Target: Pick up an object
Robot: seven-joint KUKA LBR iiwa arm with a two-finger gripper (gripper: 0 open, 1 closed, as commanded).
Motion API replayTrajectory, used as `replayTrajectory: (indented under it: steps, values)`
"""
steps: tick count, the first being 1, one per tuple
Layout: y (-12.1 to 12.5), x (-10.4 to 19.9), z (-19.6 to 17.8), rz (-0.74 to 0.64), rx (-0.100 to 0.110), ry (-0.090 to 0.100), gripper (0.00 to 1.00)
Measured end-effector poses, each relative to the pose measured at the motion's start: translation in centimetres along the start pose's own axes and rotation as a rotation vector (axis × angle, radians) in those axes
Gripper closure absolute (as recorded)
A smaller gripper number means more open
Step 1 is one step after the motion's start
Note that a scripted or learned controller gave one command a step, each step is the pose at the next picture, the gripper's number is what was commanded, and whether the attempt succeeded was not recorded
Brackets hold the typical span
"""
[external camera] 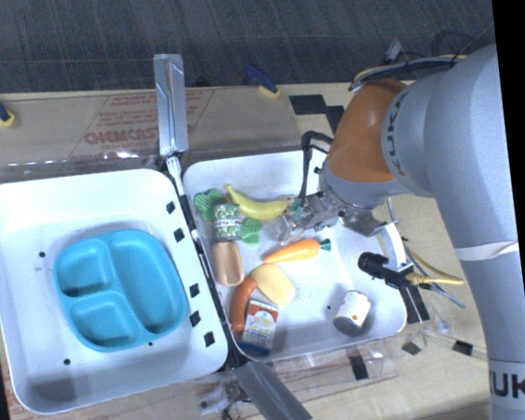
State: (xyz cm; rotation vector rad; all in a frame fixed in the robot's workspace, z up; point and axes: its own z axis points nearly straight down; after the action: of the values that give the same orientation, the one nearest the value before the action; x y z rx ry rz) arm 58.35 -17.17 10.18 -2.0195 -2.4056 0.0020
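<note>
While the arm leans in from the right, its gripper (302, 211) hovers low in the right bin (389, 324), beside the banana (256, 205) and just above the carrot (294, 251); whether the claw is open or closed, I cannot tell. A blue tray (121, 288) sits in the left bin (16, 279).

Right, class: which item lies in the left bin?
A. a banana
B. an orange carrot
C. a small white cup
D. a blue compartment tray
D: the blue compartment tray lies in the left bin, while the banana, carrot and white cup all lie in the right bin.
</note>
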Motion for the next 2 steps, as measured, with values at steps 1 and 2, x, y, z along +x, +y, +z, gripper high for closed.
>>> replayTrajectory:
  steps: [1, 2]
  values:
    - [0.0, 0.0, 0.0, 0.0, 0.0, 0.0, 0.0]
    - [0.1, 0.0, -1.0, -0.003, -0.001, -0.001, 1.0]
